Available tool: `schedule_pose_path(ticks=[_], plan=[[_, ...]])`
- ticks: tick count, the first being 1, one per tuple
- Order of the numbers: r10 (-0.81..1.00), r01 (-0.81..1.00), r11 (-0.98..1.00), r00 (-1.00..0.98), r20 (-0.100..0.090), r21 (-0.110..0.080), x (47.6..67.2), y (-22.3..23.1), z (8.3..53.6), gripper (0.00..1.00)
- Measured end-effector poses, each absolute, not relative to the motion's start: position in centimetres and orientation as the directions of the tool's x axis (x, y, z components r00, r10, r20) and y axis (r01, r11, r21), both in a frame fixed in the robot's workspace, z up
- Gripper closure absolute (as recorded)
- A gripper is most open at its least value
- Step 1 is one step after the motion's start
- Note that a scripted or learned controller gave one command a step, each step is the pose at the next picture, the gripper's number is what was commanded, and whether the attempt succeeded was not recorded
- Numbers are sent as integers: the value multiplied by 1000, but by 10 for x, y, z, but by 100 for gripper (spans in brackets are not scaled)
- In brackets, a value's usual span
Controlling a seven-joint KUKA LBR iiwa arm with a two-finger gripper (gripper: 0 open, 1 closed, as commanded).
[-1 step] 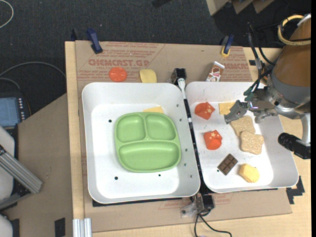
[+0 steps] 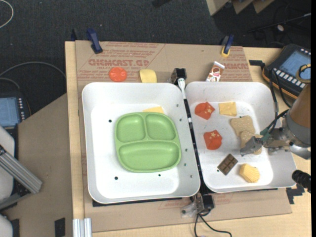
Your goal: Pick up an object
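Spanning most of the view: brown bench [image 2: 54,132] with red lettering along its far edge, carrying 2 shallow white bins side by side. Left bin [image 2: 96,177] at 9 o'clock of centre, holding a green 3-compartment plate [image 2: 147,142] with a yellow slice [image 2: 154,110] peeking out at the plate's 12 o'clock edge. Right bin [image 2: 264,94] at 3 o'clock, touching the left bin along a black clip strip [image 2: 188,127]. Reaching in from 3 o'clock: grey arm [image 2: 302,120], low over the right bin's right half. Gripper [image 2: 253,146] pointing toward 9 o'clock, hanging at the lower end of a tan bread slice [image 2: 243,127]; fingers too dark and blurred to read, so cannot tell whether spread or pressed together, and nothing clearly pinched. Inside the right bin, near the bread: pale yellow cheese square [image 2: 227,108] at its 11 o'clock, red strawberry [image 2: 204,109] at 10 o'clock, a 2nd red strawberry [image 2: 213,139] at 8 o'clock, brown chocolate bar [image 2: 227,164] at 7 o'clock, yellow lumpy piece [image 2: 249,173] at 6 o'clock just below the gripper. On the bench beyond the bins: orange disc [image 2: 118,74] and yellow block [image 2: 148,76] at 12 o'clock of the left bin, small red-and-white carton [image 2: 216,72] at 12 o'clock of the right bin, 2 blue clamps [image 2: 94,40] on the far edge.
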State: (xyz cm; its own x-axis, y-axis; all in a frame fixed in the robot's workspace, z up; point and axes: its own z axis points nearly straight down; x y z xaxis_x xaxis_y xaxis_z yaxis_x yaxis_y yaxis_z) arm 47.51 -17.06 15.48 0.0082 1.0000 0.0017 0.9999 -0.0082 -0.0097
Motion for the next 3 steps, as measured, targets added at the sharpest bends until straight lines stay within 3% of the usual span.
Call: schedule_pose_path(ticks=[1,2,3], plan=[[1000,1000,3,-3,-3,5,535,-127,84,0],[1000,1000,2,-2,20,-13,649,-191,99,0],[1000,1000,7,-6,31,-22,662,-202,97,0]])
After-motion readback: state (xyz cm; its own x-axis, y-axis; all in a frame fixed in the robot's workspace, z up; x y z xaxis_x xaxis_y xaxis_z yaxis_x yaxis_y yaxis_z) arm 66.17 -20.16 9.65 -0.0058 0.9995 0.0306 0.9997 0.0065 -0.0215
